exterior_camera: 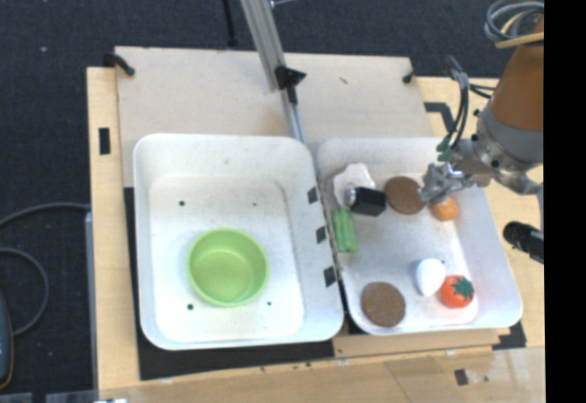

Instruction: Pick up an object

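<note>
Where the arm enters at 3 o'clock, gripper (439, 183) sits low in the right bin (499, 296); finger state cannot be told. Small orange ball (445, 208) just below it, brown disc (403, 195) at its 9 o'clock. Left bin (156, 163): green bowl (228, 266).

Two white bins, arm at the right bin

Gripper (439, 183) hangs near the right bin's (485, 305) far right corner, beside an orange ball (445, 208) and brown disc (403, 195).
</note>
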